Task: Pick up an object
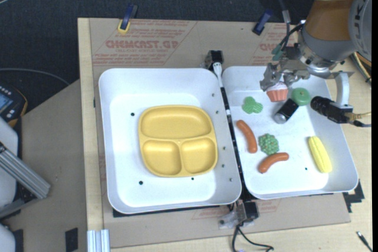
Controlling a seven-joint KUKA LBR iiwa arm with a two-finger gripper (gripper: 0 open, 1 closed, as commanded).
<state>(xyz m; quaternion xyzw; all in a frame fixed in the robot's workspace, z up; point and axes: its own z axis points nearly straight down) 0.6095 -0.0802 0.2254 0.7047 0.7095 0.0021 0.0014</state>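
1. Sitting at the far end of the right bin, a small pink cupcake-like toy lies directly beneath the hand; whether the hand grips it, or is open or closed at all, cannot be told from this view.
2. Task status, as a judgement: the pick is not shown complete. The toy looks level with the bin floor rather than raised, so lifting remains to be done.
3. Neighbouring items, same bin: green round piece and dark cylinder just beside the toy; green leafy piece near it.
4. Further items, same bin: two sausages, a broccoli floret between them, and a corn cob toward the right wall.
5. Left bin: one yellow divided plate.
6. Both bins rest on a cardboard-covered table.
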